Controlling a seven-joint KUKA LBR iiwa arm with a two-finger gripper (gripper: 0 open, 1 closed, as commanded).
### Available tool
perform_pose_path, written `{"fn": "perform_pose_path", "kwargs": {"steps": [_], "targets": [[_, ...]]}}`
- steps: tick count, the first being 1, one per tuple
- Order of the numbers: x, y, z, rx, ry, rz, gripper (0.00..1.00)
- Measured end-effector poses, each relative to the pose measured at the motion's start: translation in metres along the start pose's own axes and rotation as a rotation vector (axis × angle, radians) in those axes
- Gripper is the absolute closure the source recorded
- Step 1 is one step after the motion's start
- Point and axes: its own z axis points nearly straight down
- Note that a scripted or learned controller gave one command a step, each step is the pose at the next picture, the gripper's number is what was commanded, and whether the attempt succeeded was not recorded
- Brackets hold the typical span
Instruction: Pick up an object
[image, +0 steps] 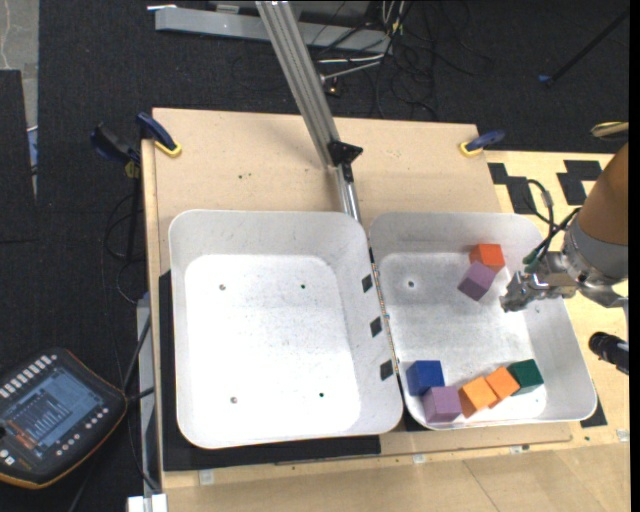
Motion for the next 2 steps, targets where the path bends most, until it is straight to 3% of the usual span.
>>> {"fn": "perform_pose_path", "kwargs": {"steps": [1,2], "targets": [[-0.003,0.000,-0.064,-0.002,0.000,-0.003,1.00],[-0.003,0.001,-0.079,0.002,0.001,-0.004,1.00]]}}
